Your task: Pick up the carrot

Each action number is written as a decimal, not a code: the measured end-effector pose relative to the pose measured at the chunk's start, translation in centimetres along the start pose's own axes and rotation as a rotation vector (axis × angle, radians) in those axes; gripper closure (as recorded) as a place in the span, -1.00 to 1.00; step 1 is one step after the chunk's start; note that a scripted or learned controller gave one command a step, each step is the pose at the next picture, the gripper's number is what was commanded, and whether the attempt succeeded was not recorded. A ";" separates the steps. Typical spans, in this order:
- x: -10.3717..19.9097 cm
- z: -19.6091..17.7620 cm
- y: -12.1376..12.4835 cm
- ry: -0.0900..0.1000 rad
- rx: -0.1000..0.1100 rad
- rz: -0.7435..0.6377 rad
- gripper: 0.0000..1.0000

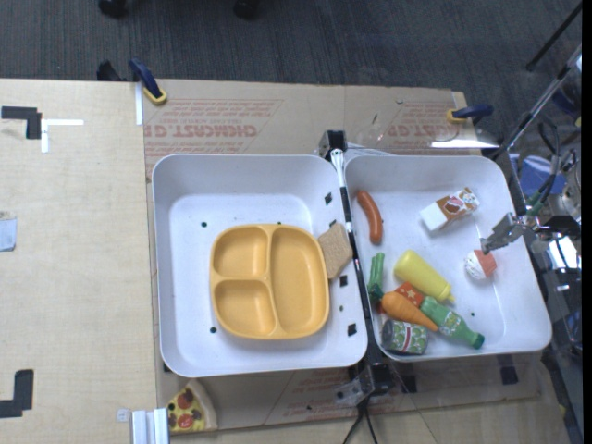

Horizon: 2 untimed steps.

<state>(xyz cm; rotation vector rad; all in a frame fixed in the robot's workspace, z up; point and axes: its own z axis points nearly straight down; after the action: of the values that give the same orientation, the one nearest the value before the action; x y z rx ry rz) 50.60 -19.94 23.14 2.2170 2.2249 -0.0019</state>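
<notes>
The carrot [409,308] is orange with a green leafy end and lies in the lower middle of the right bin [518,340]. It is wedged between a yellow bottle [424,277] above it and a green bottle [453,325] to its lower right. My gripper [498,237] reaches in over the right bin's right rim, well up and to the right of the carrot. It hangs just above a small white and red item [479,265]. Nothing shows as held in it.
The right bin also holds a red sausage [371,216], a small milk carton [450,209], a green vegetable [376,273] and a can [405,338]. The left bin [176,248] has a yellow divided plate [270,280] and a cracker [335,250]. A toy pizza slice [187,410] lies on the bench.
</notes>
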 end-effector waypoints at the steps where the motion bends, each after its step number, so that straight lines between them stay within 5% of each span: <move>1: 8.5 7.1 -2.2 0.001 0.000 -0.033 -1.00; 2: 10.0 13.1 -2.1 -0.007 -0.023 0.011 -1.00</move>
<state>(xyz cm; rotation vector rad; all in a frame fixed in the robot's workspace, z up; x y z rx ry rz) 48.46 -9.97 10.04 2.2135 2.1981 0.0166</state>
